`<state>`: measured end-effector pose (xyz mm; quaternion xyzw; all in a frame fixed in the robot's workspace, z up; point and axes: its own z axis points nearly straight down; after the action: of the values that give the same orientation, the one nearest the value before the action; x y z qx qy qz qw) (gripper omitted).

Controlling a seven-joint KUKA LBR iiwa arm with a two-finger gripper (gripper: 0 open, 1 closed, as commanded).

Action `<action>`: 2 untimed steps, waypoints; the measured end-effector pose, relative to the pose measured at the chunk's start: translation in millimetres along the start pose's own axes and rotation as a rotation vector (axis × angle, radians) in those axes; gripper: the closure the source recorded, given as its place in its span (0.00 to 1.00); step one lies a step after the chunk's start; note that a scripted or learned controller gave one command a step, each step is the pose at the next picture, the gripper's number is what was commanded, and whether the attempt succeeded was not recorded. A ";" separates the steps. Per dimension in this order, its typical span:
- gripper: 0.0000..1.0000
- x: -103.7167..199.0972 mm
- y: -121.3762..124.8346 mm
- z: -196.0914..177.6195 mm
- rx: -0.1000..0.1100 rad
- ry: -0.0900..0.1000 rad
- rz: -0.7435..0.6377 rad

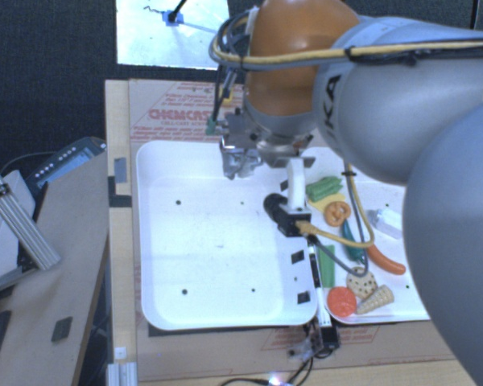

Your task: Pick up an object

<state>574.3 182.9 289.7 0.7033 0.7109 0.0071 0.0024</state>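
Gripper (241, 166) hanging over the left bin's (217, 256) far edge; finger state impossible to tell; toy carrot (386, 260) rightward.

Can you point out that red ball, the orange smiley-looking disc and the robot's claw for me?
red ball (342, 301): camera view, middle of its top.
orange disc (336, 213): camera view, centre of its face.
gripper (240, 167): camera view, its lower tip over the left bin.
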 end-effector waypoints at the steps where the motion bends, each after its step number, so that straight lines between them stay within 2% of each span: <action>1: 1.00 56.3 -47.1 32.6 0.017 -0.004 0.000; 2: 1.00 53.4 -73.8 -48.6 0.006 -0.002 0.004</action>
<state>499.3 235.1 337.6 0.7047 0.7095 0.0043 0.0008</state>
